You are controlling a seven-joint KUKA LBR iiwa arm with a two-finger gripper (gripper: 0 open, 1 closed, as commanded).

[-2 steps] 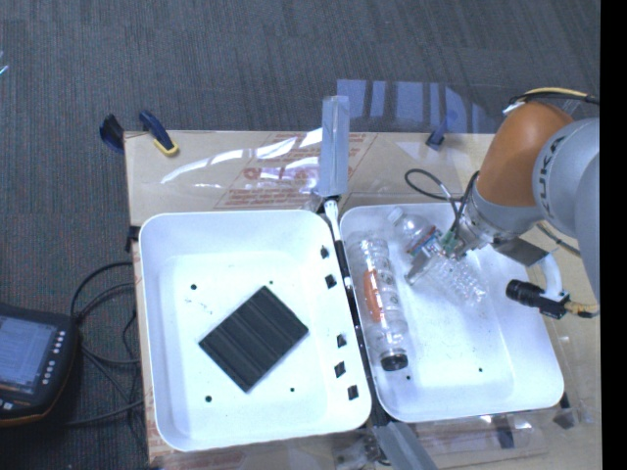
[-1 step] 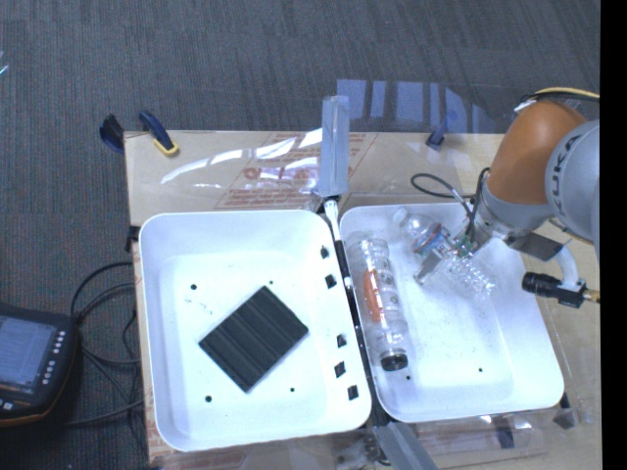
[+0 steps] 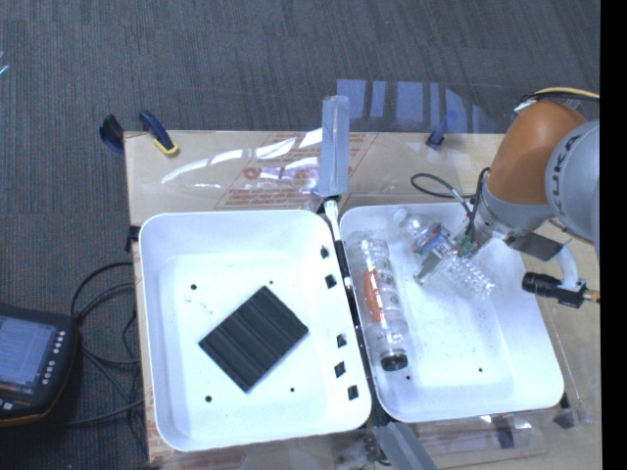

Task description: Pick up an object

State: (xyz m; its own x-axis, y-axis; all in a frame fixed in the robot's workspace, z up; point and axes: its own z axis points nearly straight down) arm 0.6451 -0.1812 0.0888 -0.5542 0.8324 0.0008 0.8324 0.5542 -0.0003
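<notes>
- A clear plastic bottle [image 3: 382, 297] with an orange label and a dark cap lies on its side in the right bin [image 3: 534, 385], close to that bin's left wall, cap end toward the near edge
- A second clear plastic bottle [image 3: 468, 274], crumpled, lies toward the far right part of the same bin, well apart from the first bottle's cap end
- A third small clear item [image 3: 414, 228] lies near the far wall of the right bin, between the two bottles; its exact form cannot be made out
- The gripper [image 3: 438, 253] is down inside the right bin, just beside the crumpled bottle and apparently touching its left end
- Finger spacing cannot be determined, because the gripper tip blends with the clear plastic around it, and no object can be confirmed as held
- The arm [image 3: 544, 169], grey with an orange band, enters from the right and hangs over the far right corner of the right bin
- A flat, dark, ribbed square pad [image 3: 254, 338] lies in the middle of the left bin [image 3: 157, 253], turned corner-on to the bin walls
- The two bins sit side by side, touching along a shared middle edge with small black clips [image 3: 340, 355]
- A handheld control unit [image 3: 29, 360] with a screen rests on the floor to the left of the bench
</notes>
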